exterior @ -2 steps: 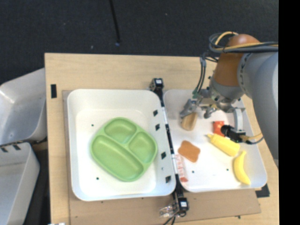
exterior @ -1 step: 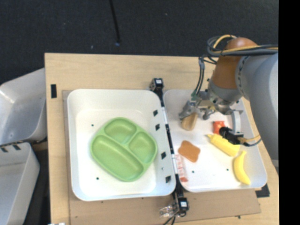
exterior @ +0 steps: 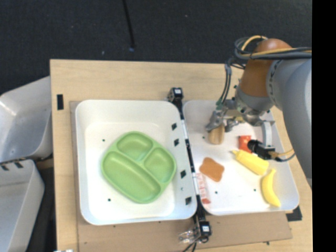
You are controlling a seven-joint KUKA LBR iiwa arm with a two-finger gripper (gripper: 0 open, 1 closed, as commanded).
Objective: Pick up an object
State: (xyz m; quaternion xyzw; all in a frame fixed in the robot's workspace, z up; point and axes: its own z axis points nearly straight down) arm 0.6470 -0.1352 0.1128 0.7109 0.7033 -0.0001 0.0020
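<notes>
Likeliest target: small tan stubby rounded piece [exterior: 216, 136], in upper-left part of right-hand shallow white bin [exterior: 286, 203], near the divider between the bins. Sits just at 6–7 o'clock from grey two-finger gripper [exterior: 221, 122], touching or a hair apart; can't tell which from this slanted view. Seems to run roughly 12-to-6 along its long axis, but too small to be sure. Gripper state: can't tell, open or closed. No visible clamp on anything, so not calling it a grasp.

Outward from the tan piece:
- flat orange-brown toast-shaped slab [exterior: 212, 169] at 6 o'clock, apart
- small red block [exterior: 244, 141] at 3 o'clock, near
- yellow squeeze bottle [exterior: 252, 162] at 4 o'clock, lying with its tip toward 10 o'clock
- yellow banana [exterior: 270, 188] further along at 4–5 o'clock, well apart
- red-and-white wrapper [exterior: 202, 189] at 6–7 o'clock, against the bin's left wall

Tightest side judged to be 9 o'clock, with the bin wall close. Bare white floor at 12 and 1 o'clock, plus a clear strip toward 5 o'clock. Straight vertical lift judged safest, no sideways sweep needed.

Left-hand white bin [exterior: 84, 140], with green divided plastic plate [exterior: 138, 166], well apart at 8 o'clock; irrelevant here.
</notes>
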